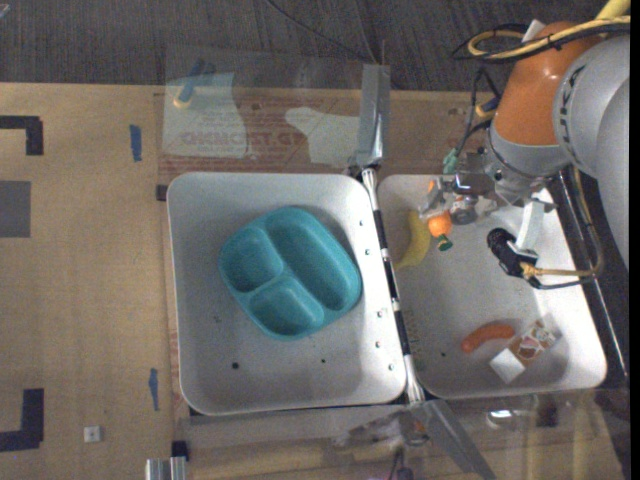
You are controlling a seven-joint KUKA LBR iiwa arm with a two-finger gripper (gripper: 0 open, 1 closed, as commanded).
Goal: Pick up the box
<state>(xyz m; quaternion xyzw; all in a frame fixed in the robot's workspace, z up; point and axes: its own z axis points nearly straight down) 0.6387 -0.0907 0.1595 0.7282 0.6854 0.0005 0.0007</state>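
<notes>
The 2 white bins sit side by side on the bench, and the work is all in the right bin point(575, 358), the one nearest where the arm point(560, 98) reaches in. The gripper point(455, 203) hangs over that bin's upper left part, close above a small orange ball-like thing point(439, 225) and a yellow banana point(413, 240) that lies along the left wall; from here I cannot tell how its grasp is set, and I see nothing carried by it. The box point(523, 352), the thing it is meant to take, lies well apart from it in the bin's lower right corner, just beside an orange carrot-like piece point(487, 337). It is small and lies flat at a slant to the walls, white at its lower left end, with brown and red print toward its upper right. Its label is too small to read. I judge the arm is placed for a try in the wrong spot, so the pick is not yet begun. The left bin point(200, 368) holds a teal divided plate point(290, 270) with 3 compartments, out of the way.
</notes>
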